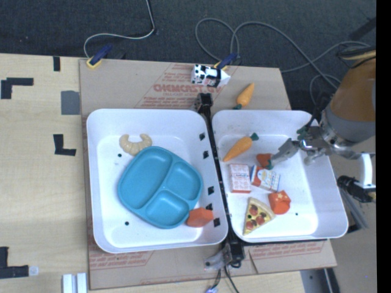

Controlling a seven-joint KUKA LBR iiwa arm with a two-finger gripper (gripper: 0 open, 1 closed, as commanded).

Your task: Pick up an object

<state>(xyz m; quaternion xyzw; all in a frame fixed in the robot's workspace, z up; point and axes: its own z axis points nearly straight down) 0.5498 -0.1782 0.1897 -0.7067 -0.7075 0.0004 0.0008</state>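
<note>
My gripper [286, 152] hangs over the right bin [324, 182], reaching in from the right, with its tip close to a small red piece [263, 160]. Beside that piece lie an orange carrot [238, 146], a red-and-white carton [240, 177] and a second small carton [267, 179]. Nearer the front are a red toy fruit [279, 202] and a pizza slice [256, 215]. Nothing shows as held.
The left bin [104, 133] holds a blue divided plate [160, 186], a beige curved piece [135, 143] and an orange-red piece [200, 217]. Behind the bins on the cardboard lie another carrot [245, 94] and a black-and-white block [208, 75]. Cables trail across the back.
</note>
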